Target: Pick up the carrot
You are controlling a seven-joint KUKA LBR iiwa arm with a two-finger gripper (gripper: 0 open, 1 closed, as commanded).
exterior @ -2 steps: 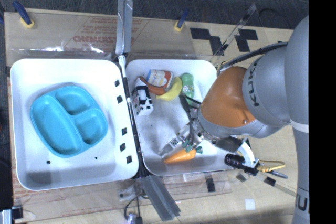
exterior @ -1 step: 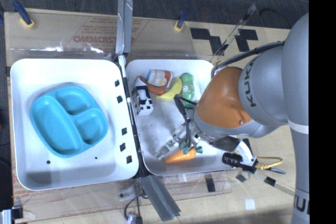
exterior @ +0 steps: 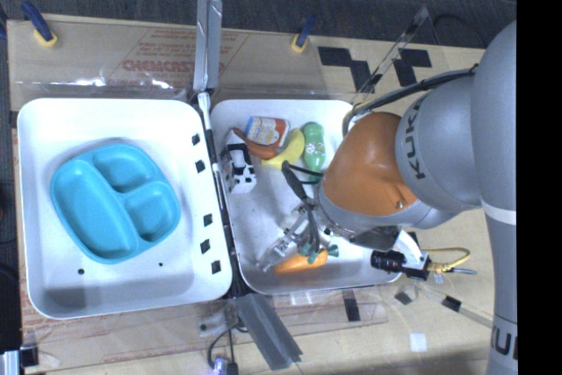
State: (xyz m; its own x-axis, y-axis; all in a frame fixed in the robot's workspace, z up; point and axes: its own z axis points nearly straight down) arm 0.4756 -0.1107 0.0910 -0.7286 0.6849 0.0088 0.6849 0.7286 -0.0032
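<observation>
Orange and small, the carrot (exterior: 303, 260) is lying in the right bin (exterior: 248, 215), close against its near wall, with its leafy end pointing toward the arm's side. From the fixed camera above, the arm (exterior: 439, 154) is reaching in from the right and bending low over that bin, its orange band hanging above the middle of the floor. The gripper (exterior: 297, 243) is sitting right at the carrot, metal parts crowding over its upper edge, but the wrist is hiding too much, and I cannot tell whether the tool is parted or closed, nor whether the carrot is actually caught. At the bin's far end a red-and-orange packet (exterior: 264, 131), a banana (exterior: 279, 157) and a green fruit (exterior: 313, 146) are resting together, and a black-and-white toy (exterior: 239, 169) is standing near the divider; all are well apart from the carrot. A blue tray (exterior: 114, 199) is lying in the left bin (exterior: 53, 277). By my reading the grasp itself is the step in hand, with lifting not yet done. What is coming next is calling for a firm hold across the carrot's body and a straight rise, keeping clear of the near wall, since the carrot is lying so close to it.
</observation>
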